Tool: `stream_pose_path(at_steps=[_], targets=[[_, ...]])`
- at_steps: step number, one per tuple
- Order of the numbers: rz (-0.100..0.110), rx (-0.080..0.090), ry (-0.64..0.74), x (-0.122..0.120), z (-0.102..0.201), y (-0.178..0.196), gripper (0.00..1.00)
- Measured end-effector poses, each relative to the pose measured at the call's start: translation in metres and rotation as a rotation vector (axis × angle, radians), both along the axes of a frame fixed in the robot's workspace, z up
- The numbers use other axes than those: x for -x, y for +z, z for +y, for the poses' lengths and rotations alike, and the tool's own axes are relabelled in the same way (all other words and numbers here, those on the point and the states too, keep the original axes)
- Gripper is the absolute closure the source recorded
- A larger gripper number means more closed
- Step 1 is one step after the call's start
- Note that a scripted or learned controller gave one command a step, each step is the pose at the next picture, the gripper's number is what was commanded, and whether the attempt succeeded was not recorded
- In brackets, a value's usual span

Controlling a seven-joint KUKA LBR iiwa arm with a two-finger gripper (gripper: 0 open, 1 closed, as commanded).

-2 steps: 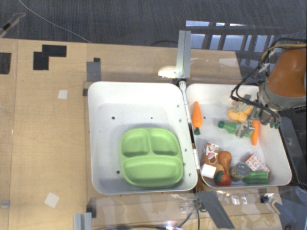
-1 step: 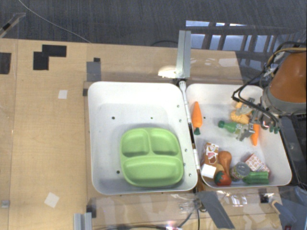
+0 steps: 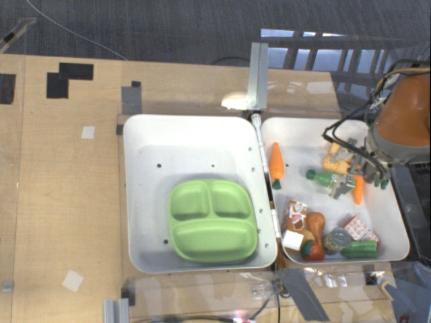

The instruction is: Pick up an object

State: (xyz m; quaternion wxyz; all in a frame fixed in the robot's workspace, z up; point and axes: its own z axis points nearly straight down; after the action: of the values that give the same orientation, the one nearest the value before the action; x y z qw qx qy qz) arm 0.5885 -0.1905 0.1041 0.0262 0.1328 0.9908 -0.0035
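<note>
You have the gripper (image 3: 345, 184) low in the right bin (image 3: 397, 210), near its far-right wall; finger state: cannot tell. A carrot (image 3: 276, 161) lies against the left wall. Toys crowd the near edge; mid-floor bare.

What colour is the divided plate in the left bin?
Light green, the divided plate shows plainly in the camera view.

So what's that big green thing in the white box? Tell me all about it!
It's a light green plate that looks like smooth plastic, with rounded corners. It has three sections: two small ones at the back and one wide one in front. It lies flat, slightly turned, on the floor of the left bin, toward the front. Nothing is on it.
</note>
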Motion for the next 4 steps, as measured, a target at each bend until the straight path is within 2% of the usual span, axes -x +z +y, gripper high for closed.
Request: stream_pose_path(at_steps=[1, 2, 3, 4], targets=[[-0.001, -0.005, -0.055, 0.023, -0.012, 0.0, 0.0], [-0.002, -0.003, -0.069, 0.035, -0.016, 0.0, 0.0], [-0.006, -0.007, -0.176, 0.065, -0.017, -0.001, 0.0], [-0.009, -0.005, -0.186, 0.085, -0.018, -0.001, 0.0]])
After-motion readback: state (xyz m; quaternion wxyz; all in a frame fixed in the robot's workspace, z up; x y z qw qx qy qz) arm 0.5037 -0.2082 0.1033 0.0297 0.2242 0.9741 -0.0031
